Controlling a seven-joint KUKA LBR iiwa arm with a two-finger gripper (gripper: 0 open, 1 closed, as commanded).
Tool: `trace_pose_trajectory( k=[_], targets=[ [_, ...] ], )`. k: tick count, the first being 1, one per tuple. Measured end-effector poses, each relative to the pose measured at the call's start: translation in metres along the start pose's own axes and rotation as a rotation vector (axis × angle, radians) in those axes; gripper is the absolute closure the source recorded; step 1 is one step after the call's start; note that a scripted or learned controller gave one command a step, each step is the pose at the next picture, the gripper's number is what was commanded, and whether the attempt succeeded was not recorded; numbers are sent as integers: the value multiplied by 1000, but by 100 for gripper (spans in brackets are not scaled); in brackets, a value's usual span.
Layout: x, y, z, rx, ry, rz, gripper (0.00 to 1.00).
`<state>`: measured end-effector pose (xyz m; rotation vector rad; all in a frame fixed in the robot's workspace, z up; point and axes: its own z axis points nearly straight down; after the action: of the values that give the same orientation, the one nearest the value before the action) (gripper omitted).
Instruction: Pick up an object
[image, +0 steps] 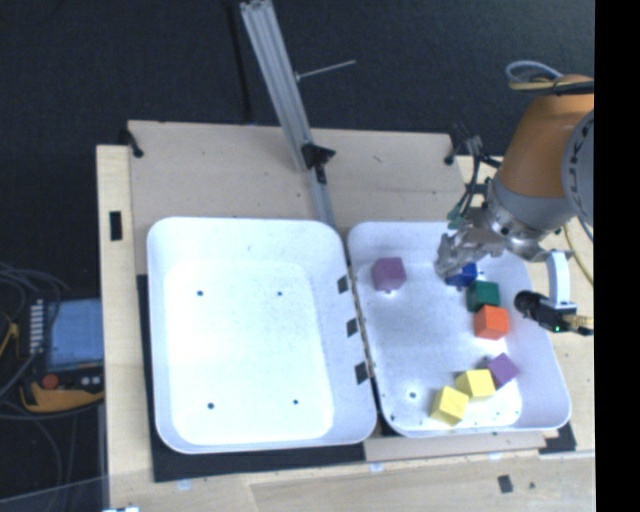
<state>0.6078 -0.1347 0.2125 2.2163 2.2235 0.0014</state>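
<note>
- Seven small blocks lie in the right bin (400, 240); the left bin (165, 300) adjoins it on the left, the two rims touching at the centre.
- Gripper (458, 262) hangs over the far right part of the right bin, directly above a blue block (463, 279); grip state cannot be told from this view, and no block is visibly held.
- Blue block is the likeliest target; it is partly hidden under the gripper and touches or nearly touches a green block (485, 294) on its near right.
- Orange block (491, 321) sits just near of the green one; a pink block (389, 273) lies alone to the left, well apart from the rest.
- Near right corner holds two yellow blocks (450, 404) (477, 383) and a purple block (503, 368), clustered close together.
- Handling, as a judgement: blocks look light, rigid and not fragile; flat opposing faces suit a two-finger pinch; take hold across the faces clear of the green block, since a finger landing between the two may push one aside.
- Bin floor is smooth, white and flat; a block may slide if nudged.
- Room: the pink block offers open space on all sides; the blue block is crowded on one side.
</note>
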Motion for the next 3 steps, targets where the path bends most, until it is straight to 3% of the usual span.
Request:
trace_pose_trajectory(
  k=[1, 3],
  targets=[
    [59, -2, -3, 1, 3, -4, 100],
    [145, -26, -22, 3, 3, -4, 100]
  ],
)
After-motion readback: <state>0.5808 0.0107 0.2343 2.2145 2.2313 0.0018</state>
